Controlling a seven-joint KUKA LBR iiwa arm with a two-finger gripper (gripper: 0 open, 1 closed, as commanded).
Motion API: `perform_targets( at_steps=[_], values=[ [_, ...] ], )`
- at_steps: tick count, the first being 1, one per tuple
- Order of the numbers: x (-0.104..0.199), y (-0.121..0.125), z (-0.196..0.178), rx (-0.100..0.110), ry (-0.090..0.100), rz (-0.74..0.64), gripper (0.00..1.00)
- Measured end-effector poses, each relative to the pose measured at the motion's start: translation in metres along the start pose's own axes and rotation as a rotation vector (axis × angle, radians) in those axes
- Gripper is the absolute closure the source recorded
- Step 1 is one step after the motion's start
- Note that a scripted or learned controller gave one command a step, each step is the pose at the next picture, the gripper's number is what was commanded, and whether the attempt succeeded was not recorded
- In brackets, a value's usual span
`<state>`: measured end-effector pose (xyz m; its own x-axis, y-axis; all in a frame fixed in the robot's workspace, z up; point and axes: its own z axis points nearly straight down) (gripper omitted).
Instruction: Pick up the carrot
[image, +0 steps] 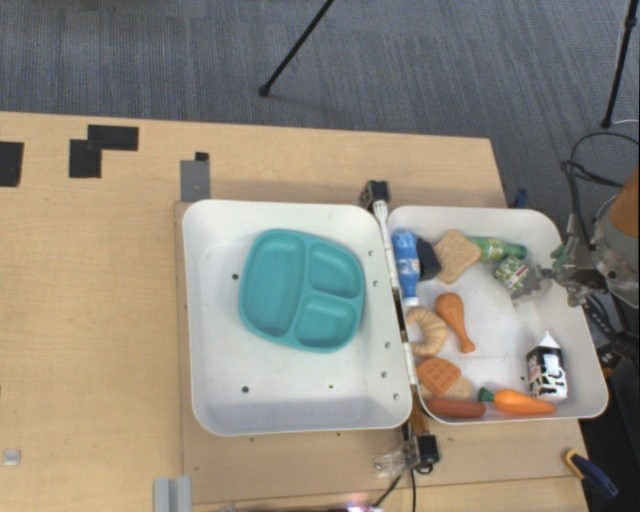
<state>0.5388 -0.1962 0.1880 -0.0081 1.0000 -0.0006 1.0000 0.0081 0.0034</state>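
Well below the end effector (548, 274), carrot (522, 403) against bin wall.

The floor (300, 60) at the top is grey carpet with fine stripes. Two thin black stand legs (297, 50) cross it. Below it is a light wooden desk (90, 330). A few black squares (100, 148) sit on the desk at its top left. The light is soft and even.

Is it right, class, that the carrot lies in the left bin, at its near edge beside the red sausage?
Not quite. The camera view shows the carrot in the right bin, not the left. It does lie at the near edge, beside the red sausage.
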Motion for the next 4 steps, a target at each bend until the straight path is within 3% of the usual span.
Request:
perform_targets(
  at_steps=[1, 2, 3, 4],
  values=[
    [0.058, -0.05, -0.017, 0.001, 0.003, 0.202, 0.0],
    [0.13, 0.013, 0.002, 0.002, 0.003, 0.402, 0.0],
    [0.104, 0.008, 0.099, -0.005, 0.003, 0.48, 0.0],
    [0.109, -0.04, 0.099, -0.011, 0.003, 0.56, 0.0]
  ],
)
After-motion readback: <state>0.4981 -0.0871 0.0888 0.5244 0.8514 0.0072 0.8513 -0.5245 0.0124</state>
